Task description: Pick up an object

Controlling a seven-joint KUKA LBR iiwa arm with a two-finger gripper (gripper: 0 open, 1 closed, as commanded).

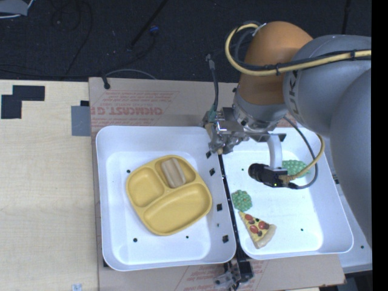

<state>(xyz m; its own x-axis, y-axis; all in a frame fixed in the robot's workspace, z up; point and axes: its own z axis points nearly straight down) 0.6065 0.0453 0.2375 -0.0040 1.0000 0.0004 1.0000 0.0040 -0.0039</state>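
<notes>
Above the divider (225,193) my pincer (219,139) hangs, opening unclear to me; dropping here could strike it, missing the pizza (257,228).

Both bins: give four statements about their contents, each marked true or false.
1. The yellow plate lies in the left bin. True.
2. The pizza slice lies on the plate. False: it lies in the right bin.
3. A tan food piece sits in one of the plate's small compartments. True.
4. A green item lies on the plate. False: it lies in the right bin, beside the pizza slice.
</notes>
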